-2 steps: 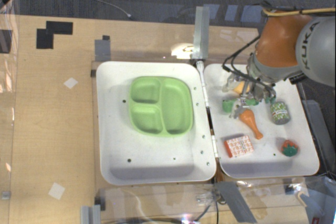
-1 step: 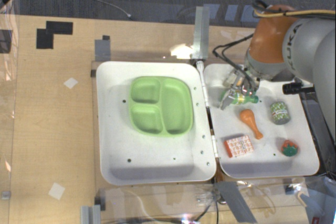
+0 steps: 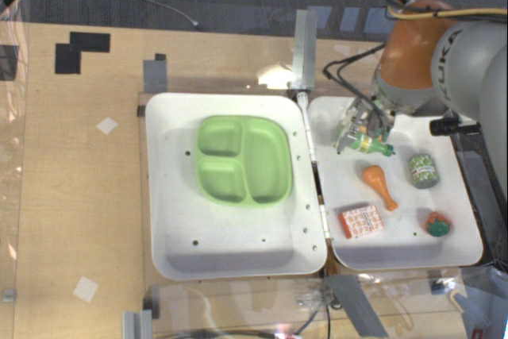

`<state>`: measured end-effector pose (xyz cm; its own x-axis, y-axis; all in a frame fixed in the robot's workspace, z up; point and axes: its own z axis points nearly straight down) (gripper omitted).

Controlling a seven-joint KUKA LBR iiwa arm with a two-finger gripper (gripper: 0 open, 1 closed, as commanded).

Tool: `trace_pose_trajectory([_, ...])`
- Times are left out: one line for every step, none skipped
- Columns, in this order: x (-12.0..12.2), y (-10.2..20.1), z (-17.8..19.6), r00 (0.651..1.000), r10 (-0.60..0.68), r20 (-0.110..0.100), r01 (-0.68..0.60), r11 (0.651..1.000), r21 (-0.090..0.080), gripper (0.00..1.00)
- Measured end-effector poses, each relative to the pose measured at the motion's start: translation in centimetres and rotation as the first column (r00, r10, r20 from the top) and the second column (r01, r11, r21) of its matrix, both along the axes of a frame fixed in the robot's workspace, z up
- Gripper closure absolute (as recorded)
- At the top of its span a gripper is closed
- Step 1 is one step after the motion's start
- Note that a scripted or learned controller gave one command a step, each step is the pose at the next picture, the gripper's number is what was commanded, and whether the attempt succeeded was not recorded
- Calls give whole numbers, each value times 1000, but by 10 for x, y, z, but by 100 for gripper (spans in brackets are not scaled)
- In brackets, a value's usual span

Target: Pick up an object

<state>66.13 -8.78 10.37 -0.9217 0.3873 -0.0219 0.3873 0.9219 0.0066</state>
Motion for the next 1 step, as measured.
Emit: trace_pose_trajectory([-15,80,86,954,-300,-10,300,954,9,100])
